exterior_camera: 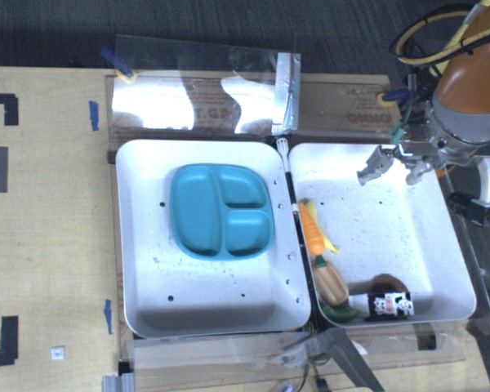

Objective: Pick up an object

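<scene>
Wooden bench (pixel 41 243) under dark floor, left bin (pixel 139 284) holding a blue tray (pixel 222 210), right bin (pixel 408 243) with carrot (pixel 313 231), bread roll (pixel 330 282), dark bottle (pixel 388 303) along its left and near edges, gripper (pixel 394 170) spread wide, empty, over far right corner

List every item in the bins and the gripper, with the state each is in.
gripper: open, holding nothing, above the right bin's far edge
blue divided plate: flat in the left bin, nothing on it
orange carrot toy: lying against the right bin's left wall
tan wooden piece: lying beside the carrot toy
dark bottle: on its side
</scene>
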